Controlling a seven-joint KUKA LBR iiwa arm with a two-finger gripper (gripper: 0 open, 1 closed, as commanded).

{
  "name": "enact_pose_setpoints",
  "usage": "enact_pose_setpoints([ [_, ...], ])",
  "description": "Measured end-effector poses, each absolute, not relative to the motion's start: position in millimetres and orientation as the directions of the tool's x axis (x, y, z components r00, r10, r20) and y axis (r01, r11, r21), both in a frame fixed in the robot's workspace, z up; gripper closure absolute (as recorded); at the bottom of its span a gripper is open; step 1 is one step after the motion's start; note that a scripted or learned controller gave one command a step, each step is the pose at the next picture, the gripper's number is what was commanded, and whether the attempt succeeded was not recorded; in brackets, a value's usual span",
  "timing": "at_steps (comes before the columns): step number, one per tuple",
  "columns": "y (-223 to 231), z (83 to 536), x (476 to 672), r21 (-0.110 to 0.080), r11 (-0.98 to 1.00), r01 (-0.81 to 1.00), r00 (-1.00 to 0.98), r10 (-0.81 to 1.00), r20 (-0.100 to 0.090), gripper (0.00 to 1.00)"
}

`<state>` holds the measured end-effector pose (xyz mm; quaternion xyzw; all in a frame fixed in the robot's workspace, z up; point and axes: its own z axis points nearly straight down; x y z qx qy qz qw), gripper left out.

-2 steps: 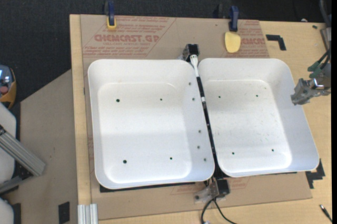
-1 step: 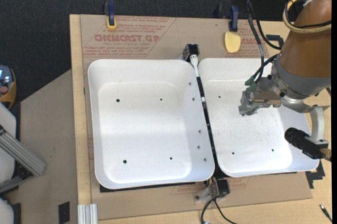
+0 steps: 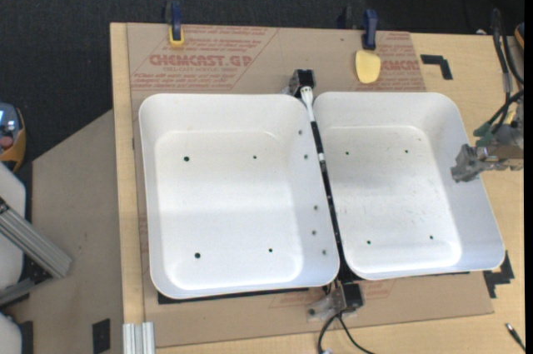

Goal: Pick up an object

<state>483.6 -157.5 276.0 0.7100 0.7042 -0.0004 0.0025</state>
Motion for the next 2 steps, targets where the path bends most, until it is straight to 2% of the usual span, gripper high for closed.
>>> enact_pose_setpoints([
  [1,-27,236,504.1,-0.006,0.013,1.000,-0.013,1.000,0.005,1.00],
  [2,-79,439,479.5,0.020,-0.002,1.000,0.002,1.000,-0.003,1.00],
])
